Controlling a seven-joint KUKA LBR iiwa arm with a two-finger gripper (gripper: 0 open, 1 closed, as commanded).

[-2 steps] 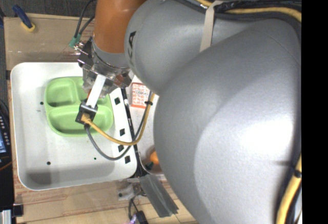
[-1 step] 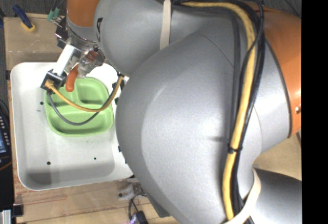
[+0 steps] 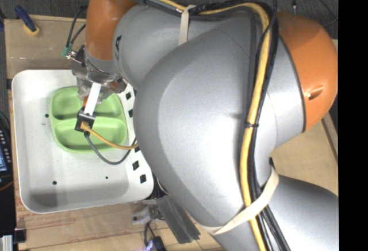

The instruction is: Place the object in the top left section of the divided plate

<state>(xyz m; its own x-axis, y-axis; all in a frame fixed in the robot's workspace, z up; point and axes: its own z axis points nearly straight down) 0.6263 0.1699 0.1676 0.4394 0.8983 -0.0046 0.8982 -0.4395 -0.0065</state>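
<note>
A green divided plate (image 3: 64, 129) lies in the left white bin (image 3: 34, 186), near the bin's upper middle. The arm reaches in from the right and its wrist hangs right over the plate. My gripper (image 3: 86, 92) points down above the plate's upper half, over the ridge between the sections. The wrist hides the fingertips and whatever lies beneath them. No loose object shows on the visible parts of the plate.
The big grey arm body covers the right bin and most of the view's right side. A blue and yellow tool (image 3: 26, 20) lies on the bench beyond the left bin. The left bin's lower floor (image 3: 75, 178) is bare white.
</note>
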